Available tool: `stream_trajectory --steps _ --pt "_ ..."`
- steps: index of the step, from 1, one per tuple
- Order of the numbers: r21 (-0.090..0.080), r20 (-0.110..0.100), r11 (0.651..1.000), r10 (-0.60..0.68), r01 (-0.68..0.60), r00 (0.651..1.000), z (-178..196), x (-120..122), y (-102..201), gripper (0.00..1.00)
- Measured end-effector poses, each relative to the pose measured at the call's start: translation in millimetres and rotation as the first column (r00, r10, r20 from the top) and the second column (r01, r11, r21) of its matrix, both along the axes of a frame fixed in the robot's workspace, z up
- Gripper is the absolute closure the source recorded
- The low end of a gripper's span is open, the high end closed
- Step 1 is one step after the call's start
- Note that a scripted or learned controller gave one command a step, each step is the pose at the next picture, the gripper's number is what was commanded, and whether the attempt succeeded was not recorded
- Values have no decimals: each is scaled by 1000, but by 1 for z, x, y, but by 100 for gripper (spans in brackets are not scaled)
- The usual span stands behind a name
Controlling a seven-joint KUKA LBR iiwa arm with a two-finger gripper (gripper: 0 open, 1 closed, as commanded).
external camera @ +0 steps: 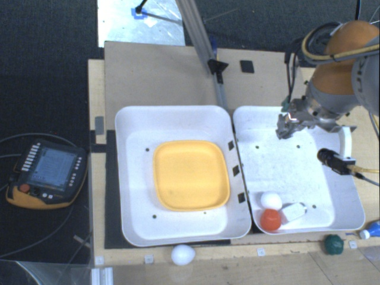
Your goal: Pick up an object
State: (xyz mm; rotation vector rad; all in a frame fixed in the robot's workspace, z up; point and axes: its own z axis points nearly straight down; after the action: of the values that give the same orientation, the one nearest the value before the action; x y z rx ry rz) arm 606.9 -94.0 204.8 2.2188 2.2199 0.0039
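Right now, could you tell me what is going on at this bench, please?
A robot arm reaches in from the right, with its hand over the far part of the right bin. A white ball, a red ball and a small white object lie together at that bin's near edge, apart from the hand. The left bin holds a yellow plate.

Single overhead camera, slanted down over both bins [124, 159].

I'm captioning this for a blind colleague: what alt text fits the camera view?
A grey and orange robot arm hangs its gripper above the right white bin, far from the white ball, red ball and small white object at its near edge. The left white bin holds a yellow plate.
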Motion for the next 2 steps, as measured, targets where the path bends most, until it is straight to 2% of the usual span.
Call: stream_trajectory --steps 1,2 --pt "0 -1 1000 0 0 1000 31 1 0 100" --pt "1 -2 1000 3 -3 1000 40 -14 50 100"
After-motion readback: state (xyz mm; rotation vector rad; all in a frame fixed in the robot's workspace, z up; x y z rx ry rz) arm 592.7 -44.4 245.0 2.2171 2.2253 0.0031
